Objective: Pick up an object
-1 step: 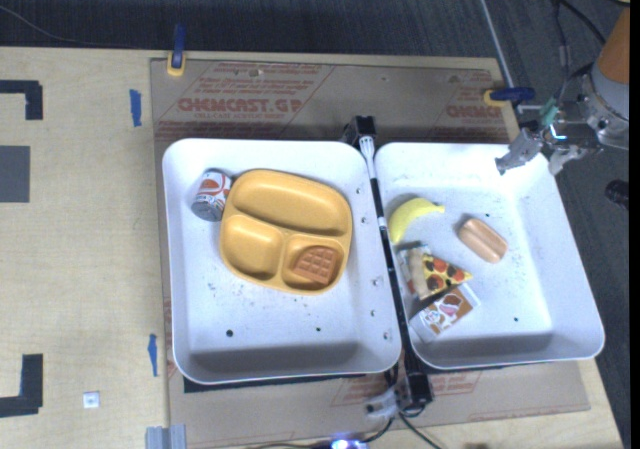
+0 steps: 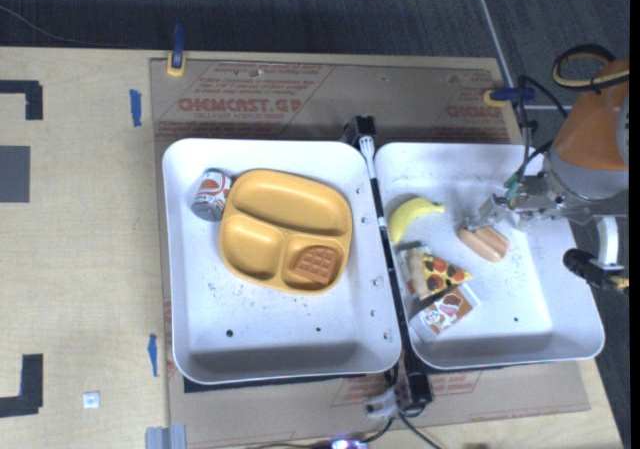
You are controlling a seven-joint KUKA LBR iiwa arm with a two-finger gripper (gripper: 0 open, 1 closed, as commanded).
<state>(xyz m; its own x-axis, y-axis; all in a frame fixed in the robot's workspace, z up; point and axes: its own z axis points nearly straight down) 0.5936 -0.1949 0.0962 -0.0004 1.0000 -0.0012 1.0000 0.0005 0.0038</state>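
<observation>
The right bin (image 2: 525,312) holds a toy hot dog (image 2: 483,242), a yellow banana (image 2: 412,215), a pizza slice (image 2: 437,274) and a small printed packet (image 2: 446,311). My gripper (image 2: 503,209) is low over the right bin's far right part, just above and behind the hot dog's upper end. I see nothing lifted by it; the hot dog lies on the bin floor. The grey arm with its orange band (image 2: 592,132) comes in from the right edge.
The left bin (image 2: 280,327) carries a yellow divided plate (image 2: 285,229) with a waffle piece (image 2: 316,264) in one compartment, and a small can (image 2: 211,194) lies beside the plate at the back left. A black divider (image 2: 378,227) runs between the bins. Cables hang near the arm.
</observation>
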